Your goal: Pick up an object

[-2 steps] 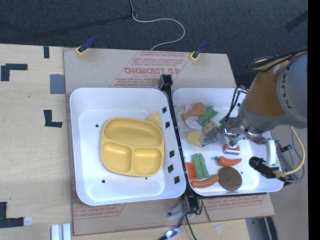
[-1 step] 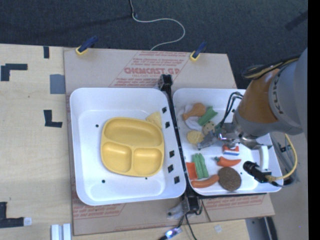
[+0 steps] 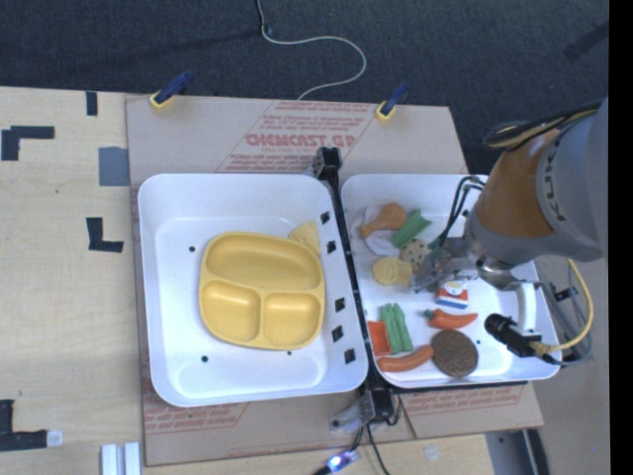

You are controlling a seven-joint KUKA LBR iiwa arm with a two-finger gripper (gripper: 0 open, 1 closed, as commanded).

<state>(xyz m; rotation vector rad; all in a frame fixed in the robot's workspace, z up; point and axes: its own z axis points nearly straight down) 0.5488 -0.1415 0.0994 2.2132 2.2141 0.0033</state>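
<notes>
Gripper point(image 3: 427, 270) among toy foods point(image 3: 415, 339), perhaps touching the dice point(image 3: 412, 252)

Smooth, semi-glossy yellow plastic divided tray point(image 3: 262, 290) in glossy white plastic left bin point(image 3: 163, 265). Matt brown cardboard sheet point(image 3: 287, 137) underneath, on pale wood-look bench top point(image 3: 59, 295). Dark, rough-looking carpet floor point(image 3: 119, 18). Satin grey arm casing point(image 3: 584, 186), orange band point(image 3: 514, 191).
</notes>
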